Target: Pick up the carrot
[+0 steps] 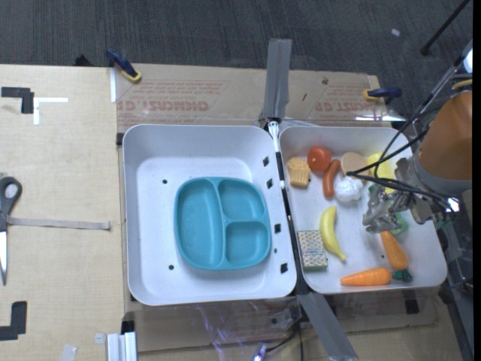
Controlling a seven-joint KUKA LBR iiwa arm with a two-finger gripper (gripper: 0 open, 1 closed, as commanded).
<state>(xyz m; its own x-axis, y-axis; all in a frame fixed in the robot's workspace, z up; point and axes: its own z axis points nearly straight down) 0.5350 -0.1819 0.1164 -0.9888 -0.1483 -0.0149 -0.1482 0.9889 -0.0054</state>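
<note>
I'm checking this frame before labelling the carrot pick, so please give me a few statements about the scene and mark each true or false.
1. The blue divided plate sits in the left bin. True.
2. Two carrots lie in the right bin. True: one carrot lies along the near edge, another carrot lies just below the gripper.
3. The banana rests on the blue plate. False: it lies in the right bin, beside the sponge.
4. The gripper hangs over the left bin. False: it is over the right bin, near the upper carrot.
5. The tomato is at the far end of the right bin. True.
6. Scissors lie inside the left bin. False: they lie on the bench, left of both bins.
</note>
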